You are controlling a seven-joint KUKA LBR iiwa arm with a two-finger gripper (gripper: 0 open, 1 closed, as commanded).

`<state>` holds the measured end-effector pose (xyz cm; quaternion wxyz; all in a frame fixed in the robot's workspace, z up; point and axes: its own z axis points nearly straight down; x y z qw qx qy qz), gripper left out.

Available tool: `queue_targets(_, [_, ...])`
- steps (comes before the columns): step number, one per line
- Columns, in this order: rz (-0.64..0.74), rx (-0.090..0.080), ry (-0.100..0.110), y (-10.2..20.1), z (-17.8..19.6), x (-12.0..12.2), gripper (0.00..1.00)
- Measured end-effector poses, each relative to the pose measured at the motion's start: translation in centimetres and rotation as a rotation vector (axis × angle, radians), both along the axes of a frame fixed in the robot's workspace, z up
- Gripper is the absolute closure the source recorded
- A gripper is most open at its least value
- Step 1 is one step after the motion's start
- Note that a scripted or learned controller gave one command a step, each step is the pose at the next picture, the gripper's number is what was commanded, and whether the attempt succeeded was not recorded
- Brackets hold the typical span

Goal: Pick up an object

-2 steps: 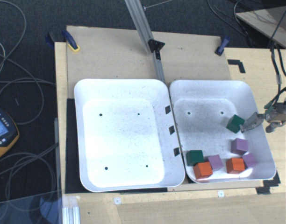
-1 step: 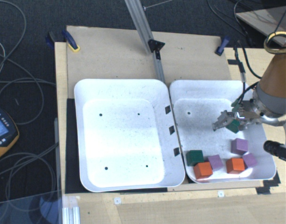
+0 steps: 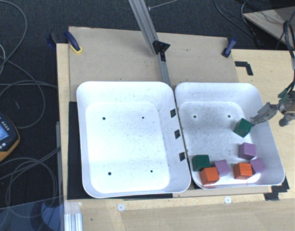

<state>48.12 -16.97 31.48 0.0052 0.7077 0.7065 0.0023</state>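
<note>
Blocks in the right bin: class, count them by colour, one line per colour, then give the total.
Green blocks: 2
Purple blocks: 3
Orange blocks: 2
Total: 7

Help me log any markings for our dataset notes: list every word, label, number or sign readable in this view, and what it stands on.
No text can be read here.
The device with a lit blue screen at the left edge: whatever it displays is too small and blurred to read.
The blocks, such as the green block by the gripper, and the white bins carry no visible markings.
</note>
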Motion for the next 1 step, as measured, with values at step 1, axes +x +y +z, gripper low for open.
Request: queue_targets(1, [0.004,0.003,0.006,0.55,1.44,0.01,0.0])
